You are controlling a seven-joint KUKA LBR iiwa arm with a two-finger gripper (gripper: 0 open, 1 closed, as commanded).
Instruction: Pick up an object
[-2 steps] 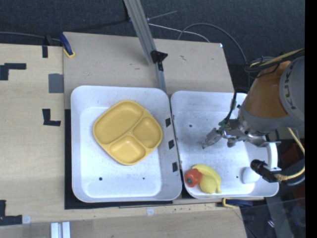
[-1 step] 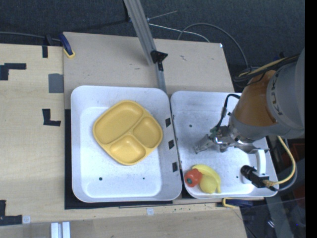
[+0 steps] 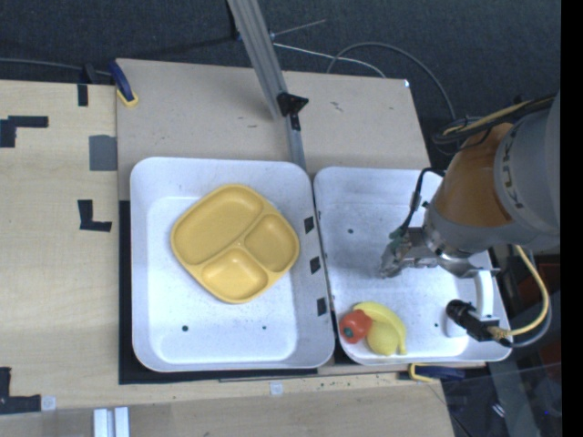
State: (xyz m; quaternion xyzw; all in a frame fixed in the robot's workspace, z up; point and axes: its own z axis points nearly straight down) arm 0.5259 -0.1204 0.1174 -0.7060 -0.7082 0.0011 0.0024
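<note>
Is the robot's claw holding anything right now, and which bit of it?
Nothing is held. The gripper sits over bare white floor in the right bin. The yellow and red toy fruits lie apart from it, near the bin's front edge.

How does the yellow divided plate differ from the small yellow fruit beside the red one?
The yellow divided plate lies alone in the left white bin; the small yellow fruit lies in the right white bin, near its front edge and touching the small red fruit. The plate is far larger. The plate is flat with three compartments; the fruit is rounded. Both are yellow.
</note>
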